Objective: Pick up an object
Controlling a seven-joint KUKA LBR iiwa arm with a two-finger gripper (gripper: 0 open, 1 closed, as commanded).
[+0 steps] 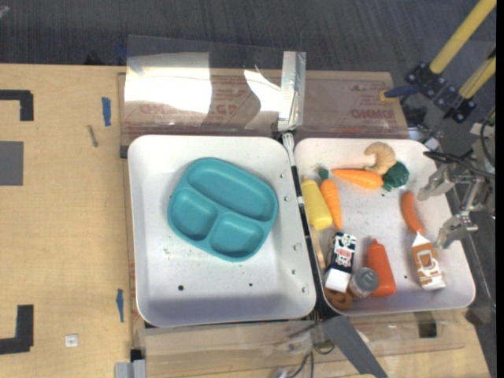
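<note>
From my remote station I see two white bins side by side on the bench. The left bin [150, 290] holds a teal divided plate [223, 208], lying flat and slightly toward its far side.

The right bin [461, 290] carries the candidate objects. At its far side a carrot [358, 179] lies across, with a beige mushroom-shaped piece [379, 156] just behind it and a dark green piece [396, 174] touching its right end. Along the left wall lies a yellow bottle [316, 204], with a second, smaller carrot [332, 201] just beside it. Nearer, a small black-and-white carton [342, 260] lies by the left wall, a grey can [364, 281] stands at the near edge, and a red bottle [381, 268] lies touching that can. An orange-red sausage-shaped piece [410, 212] lies toward the right, and a small orange-and-white carton [427, 264] sits near the right near corner.

The gripper [447, 209] stands over the right rim of the right bin, its two fingers set well apart, with nothing between them. It touches no object; the sausage-shaped piece and the orange-and-white carton lie closest to it.
</note>
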